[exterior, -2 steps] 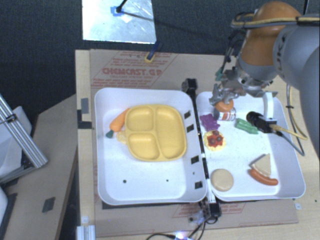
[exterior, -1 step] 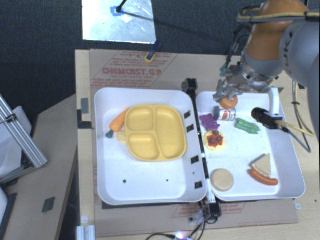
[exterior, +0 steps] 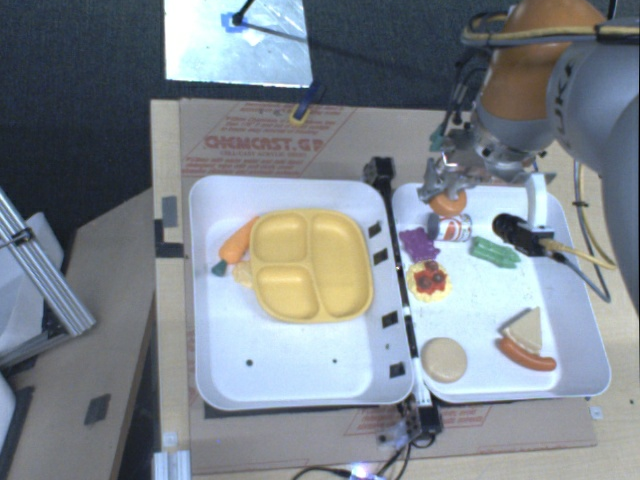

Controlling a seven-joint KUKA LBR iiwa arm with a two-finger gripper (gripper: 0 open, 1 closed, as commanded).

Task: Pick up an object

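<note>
Right now gripper point(exterior: 447, 190) sits low at the right bin's point(exterior: 580, 308) far corner, directly over an orange ball point(exterior: 449, 205), probably lined up to grab it. Can't tell its state. Can point(exterior: 454, 229) lies just beside, crowding the approach.

Arm: grey KUKA arm with orange band point(exterior: 535, 28), entering from right, bent downward.
Gripper: metal two-finger gripper point(exterior: 447, 190), pointing down, low.

Grey arm point(exterior: 600, 98), orange band point(exterior: 535, 43), black cables.
</note>
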